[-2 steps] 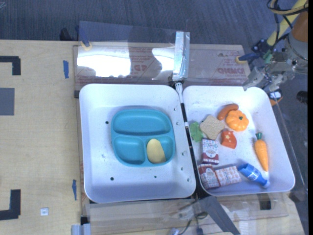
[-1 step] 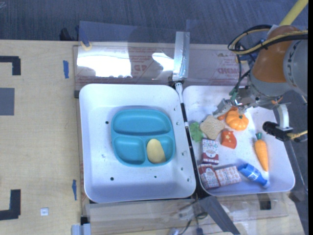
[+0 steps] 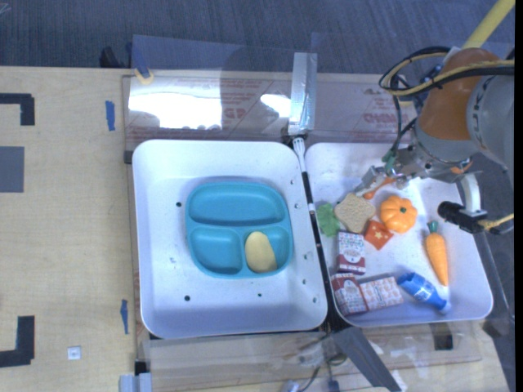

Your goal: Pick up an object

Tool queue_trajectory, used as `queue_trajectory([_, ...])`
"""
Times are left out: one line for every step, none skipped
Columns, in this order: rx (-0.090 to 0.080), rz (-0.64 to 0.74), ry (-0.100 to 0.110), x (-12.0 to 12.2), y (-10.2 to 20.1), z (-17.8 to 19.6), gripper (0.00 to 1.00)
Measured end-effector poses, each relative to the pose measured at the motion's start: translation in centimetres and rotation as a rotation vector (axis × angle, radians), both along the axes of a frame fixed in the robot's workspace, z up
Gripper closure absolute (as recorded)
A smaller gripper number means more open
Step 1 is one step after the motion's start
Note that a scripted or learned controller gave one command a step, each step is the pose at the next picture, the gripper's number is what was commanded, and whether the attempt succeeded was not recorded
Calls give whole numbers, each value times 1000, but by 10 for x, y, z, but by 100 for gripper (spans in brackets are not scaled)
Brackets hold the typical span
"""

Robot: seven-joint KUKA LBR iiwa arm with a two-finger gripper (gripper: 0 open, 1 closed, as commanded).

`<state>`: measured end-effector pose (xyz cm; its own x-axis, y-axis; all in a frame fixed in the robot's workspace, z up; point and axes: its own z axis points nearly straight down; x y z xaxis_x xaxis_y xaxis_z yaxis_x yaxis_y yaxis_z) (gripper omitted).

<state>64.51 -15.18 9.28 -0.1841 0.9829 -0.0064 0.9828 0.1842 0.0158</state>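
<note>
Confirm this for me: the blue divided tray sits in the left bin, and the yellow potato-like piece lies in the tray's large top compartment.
Not quite. The camera view shows the blue divided tray in the left bin, but the yellow potato-like piece lies in the tray's lower right compartment, not the large top one.

We see the bench under bright, even overhead light. Strong glare washes the clear plastic sheet (image 3: pixel 221 104) behind the left bin (image 3: pixel 155 243), whose white floor nears overexposure. Shadows beneath the blue tray (image 3: pixel 237 207) stay soft and short. Focus is slightly soft throughout, and the arm (image 3: pixel 470 109) looks blurred at right.
</note>
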Motion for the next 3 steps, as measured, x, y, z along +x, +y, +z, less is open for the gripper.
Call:
queue_trajectory([4,-224,10,13,-17,27,0])
queue_trajectory([6,-169,18,-23,11,9,0])
queue_trajectory([5,-111,1,-77,8,0,0])
